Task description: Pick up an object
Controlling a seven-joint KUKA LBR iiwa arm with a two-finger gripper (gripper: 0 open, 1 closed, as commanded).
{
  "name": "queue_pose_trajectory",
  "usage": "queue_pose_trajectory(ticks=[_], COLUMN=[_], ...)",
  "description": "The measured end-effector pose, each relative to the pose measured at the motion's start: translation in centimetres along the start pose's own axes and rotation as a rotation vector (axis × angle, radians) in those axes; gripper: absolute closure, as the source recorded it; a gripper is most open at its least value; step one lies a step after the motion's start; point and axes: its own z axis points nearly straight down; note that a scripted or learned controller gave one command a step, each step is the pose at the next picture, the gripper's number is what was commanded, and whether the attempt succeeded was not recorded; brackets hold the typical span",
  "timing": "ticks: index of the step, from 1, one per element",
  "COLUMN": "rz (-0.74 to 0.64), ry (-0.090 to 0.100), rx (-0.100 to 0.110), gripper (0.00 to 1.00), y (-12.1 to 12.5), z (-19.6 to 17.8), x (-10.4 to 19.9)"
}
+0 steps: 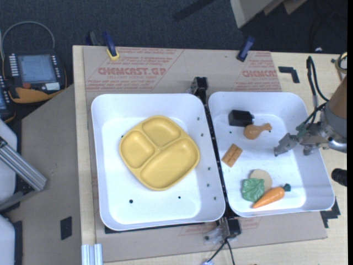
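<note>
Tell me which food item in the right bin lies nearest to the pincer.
The chicken drumstick, brown, beside the black block, lies nearest the pincer. The cracker, lettuce and carrot lie farther away.

Arm (337,106): a brownish-orange rounded section at the frame edge, with a pale grey metal collar beneath it. Gripper (295,146): grey metal, two slim angular fingers. Black cable (313,87) runs in a loop alongside the arm.
</note>
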Motion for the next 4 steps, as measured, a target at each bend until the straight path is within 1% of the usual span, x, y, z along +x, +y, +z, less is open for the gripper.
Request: queue_pose_trajectory(ticks=[1,2,3,4], rz=[0.000,0.000,0.000,-0.001], ry=[0.001,-0.003,-0.004,-0.004], rx=[0.003,-0.005,-0.006,-0.009], gripper=[0.00,1.00,1.00,1.00], y=[0.7,0.9,1.2,1.3], z=[4.9,3.6,-2.2,-5.7], x=[-0.4,-0.5,-1.2,-1.2])
